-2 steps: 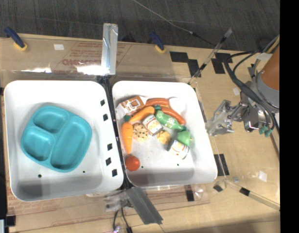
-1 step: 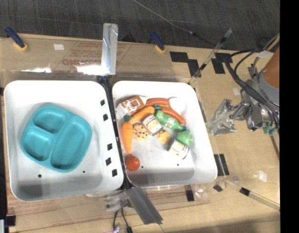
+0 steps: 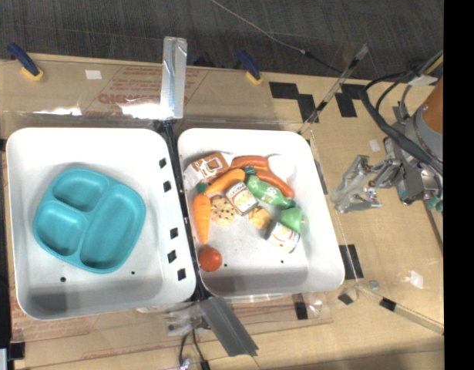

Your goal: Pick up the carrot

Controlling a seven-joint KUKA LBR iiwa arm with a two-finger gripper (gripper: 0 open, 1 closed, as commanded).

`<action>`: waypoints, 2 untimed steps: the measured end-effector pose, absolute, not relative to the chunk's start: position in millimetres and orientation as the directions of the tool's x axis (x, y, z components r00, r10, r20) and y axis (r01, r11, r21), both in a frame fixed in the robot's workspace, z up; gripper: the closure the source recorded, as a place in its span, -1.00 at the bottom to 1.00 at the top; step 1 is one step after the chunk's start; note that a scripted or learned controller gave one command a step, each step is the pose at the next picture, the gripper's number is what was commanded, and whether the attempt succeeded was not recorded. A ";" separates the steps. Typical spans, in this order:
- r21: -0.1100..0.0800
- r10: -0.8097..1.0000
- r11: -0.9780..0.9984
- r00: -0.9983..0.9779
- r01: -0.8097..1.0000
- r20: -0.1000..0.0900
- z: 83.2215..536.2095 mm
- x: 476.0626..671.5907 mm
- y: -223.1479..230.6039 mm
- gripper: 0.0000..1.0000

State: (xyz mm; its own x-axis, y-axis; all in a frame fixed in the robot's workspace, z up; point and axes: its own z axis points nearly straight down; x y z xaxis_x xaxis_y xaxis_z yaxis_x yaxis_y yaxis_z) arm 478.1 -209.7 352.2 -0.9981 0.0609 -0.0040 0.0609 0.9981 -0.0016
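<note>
Approach step: the metal two-finger tool (image 3: 358, 191), spread wide and empty, must reach the tapered orange carrot (image 3: 201, 216).

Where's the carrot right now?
The carrot lies in the right bin, against its left wall, pointing toward the tomato just below it, with the cookie at its right.

carrot (image 3: 201, 216) in right bin (image 3: 317, 206) | gripper (image 3: 358, 187) outside, beside bin
</note>
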 end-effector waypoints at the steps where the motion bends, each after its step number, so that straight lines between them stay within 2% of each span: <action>1: -0.003 -0.011 1.000 -1.000 -0.011 -0.006 350.3 497.5 -209.7 1.00; 2: 0.000 -0.072 0.997 -0.997 -0.072 -0.001 345.9 480.4 -209.8 1.00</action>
